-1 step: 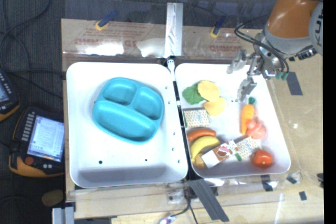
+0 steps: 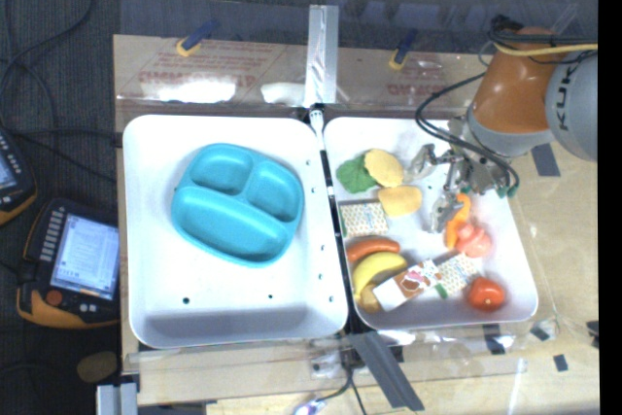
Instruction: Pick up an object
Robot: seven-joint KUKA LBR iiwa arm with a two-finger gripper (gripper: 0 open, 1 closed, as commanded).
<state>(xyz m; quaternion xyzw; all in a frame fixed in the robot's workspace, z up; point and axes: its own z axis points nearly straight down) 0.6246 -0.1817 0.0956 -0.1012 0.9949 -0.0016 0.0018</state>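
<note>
Orange toy carrot (image 2: 455, 226) lies right under the metal pincer (image 2: 453, 188).
I cannot tell the pincer's grip; the carrot's long side points down-left in the white right bin (image 2: 520, 253).

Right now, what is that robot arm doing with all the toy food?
The gripper hangs low in the right bin, over the toy food by the orange carrot and pink peach. I can't tell if it has grabbed anything. A banana, tomato and other pieces lie around it. The left bin holds a blue divided plate.
</note>
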